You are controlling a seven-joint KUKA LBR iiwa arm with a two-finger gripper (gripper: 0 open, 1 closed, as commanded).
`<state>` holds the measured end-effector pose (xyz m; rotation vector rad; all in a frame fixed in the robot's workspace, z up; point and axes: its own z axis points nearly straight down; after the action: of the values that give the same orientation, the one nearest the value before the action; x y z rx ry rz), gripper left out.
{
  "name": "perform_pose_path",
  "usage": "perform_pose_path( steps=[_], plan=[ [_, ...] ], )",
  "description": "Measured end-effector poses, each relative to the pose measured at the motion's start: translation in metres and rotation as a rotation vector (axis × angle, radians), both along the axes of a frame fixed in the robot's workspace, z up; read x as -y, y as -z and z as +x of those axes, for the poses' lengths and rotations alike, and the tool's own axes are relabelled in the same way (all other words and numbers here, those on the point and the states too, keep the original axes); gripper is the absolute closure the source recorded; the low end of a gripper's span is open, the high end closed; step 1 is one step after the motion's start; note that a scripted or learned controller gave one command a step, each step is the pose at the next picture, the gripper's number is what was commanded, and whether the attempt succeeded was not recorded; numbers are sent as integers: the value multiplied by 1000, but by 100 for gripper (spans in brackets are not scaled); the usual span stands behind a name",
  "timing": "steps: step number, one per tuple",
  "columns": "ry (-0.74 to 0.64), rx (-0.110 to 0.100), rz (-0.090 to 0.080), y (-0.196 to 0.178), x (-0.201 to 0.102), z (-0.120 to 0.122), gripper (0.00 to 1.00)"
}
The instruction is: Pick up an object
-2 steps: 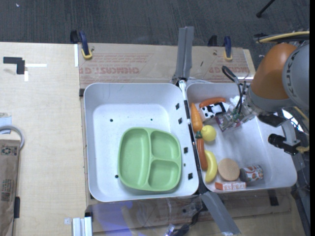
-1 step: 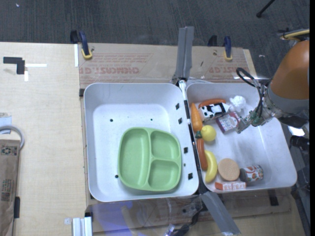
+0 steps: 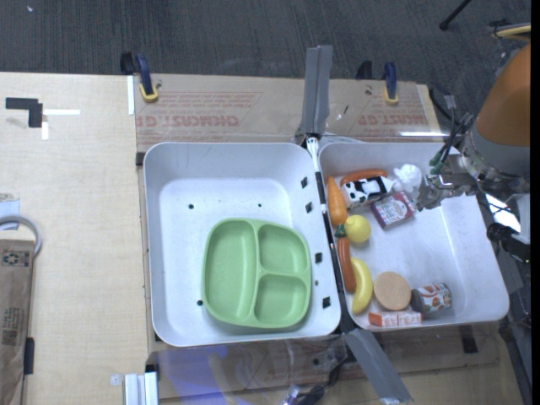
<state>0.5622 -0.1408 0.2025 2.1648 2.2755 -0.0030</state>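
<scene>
Bench, pale wood, under my reach. Directly on it:
- left white bin, at centre;
- right white bin, at 3 o'clock from the first, the two touching along a shared edge;
- cardboard sheet, red print, at 12 o'clock of the bins, pinned to the bench by two blue-and-yellow clamps;
- brown paper bag, at 9 o'clock, near the edge;
- black angle mark with white tape, at 10 o'clock.
</scene>
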Motion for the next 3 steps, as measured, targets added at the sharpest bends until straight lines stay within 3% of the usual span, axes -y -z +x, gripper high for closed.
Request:
perform_pose_path(
  steps=[1,2,3],
  plan=[
    [0,0,0,0,0,0,0],
    [-24,3,0,99,-10,49,0],
    [-27,5,-4,90,-9,49,100]
  ],
)
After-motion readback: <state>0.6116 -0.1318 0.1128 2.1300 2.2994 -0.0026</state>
